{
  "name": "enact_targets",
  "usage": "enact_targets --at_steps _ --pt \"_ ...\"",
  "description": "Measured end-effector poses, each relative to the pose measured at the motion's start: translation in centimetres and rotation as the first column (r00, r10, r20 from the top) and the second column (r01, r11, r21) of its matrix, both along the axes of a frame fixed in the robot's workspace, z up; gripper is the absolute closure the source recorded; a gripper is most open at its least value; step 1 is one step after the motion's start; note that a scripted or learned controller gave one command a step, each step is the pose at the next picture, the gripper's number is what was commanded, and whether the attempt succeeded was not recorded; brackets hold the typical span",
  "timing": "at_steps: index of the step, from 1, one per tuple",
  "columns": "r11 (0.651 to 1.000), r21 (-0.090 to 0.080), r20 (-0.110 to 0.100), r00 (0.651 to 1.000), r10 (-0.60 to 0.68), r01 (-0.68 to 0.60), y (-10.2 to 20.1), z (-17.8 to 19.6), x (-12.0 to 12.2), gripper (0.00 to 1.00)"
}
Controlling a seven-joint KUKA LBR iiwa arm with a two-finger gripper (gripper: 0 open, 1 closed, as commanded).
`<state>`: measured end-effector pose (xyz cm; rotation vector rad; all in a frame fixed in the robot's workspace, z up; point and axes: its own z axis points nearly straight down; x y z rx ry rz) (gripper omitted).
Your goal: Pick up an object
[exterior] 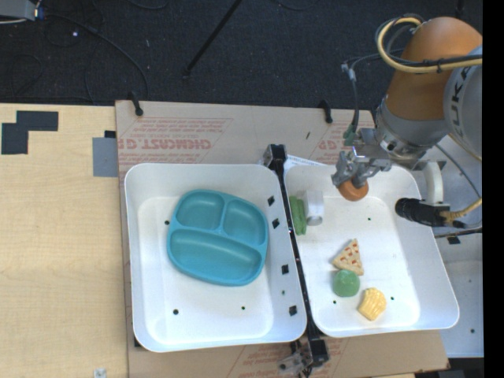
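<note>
Here, gripper: the gripper [353,178] is hanging over the far part of the right bin [425,235], its metal fingers clenching around an orange ball [353,190] that is sitting between them.
Arm: the grey arm [429,85] with its orange band is reaching in from the right, with yellow and black cables looping around it.
Right bin neighbours: a green strip [297,215] and a small whitish cylinder [314,209] are lying at the left wall, just left of the ball; nearer, a tan wedge with dark spots [348,257], a round green piece [345,283] and a ridged yellow piece [372,303] are clustering together, well apart from the gripper.
Left bin: the left bin [150,250] is bearing a smooth teal plate [218,236] with three compartments.
Between the bins: a black divider bar [287,246] is running from far to near.
Surroundings: cardboard [205,132] is lying under both shallow, glossy white bins, and a pale wooden bench [55,242] is stretching to the left.
</note>
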<state>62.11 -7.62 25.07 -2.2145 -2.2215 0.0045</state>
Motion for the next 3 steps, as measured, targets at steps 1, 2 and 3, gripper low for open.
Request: enact_targets --at_steps 1,2,3 --pt "1.0 0.001 0.0 1.0 0.001 -0.001 4.3 0.3 -1.8 1.0" --pt "1.0 0.0 -0.002 1.0 0.0 0.0 8.3 -1.0 -4.6 1.0" --pt "1.0 0.0 -0.001 1.0 0.002 -0.002 13.1 -0.4 -6.9 1.0"
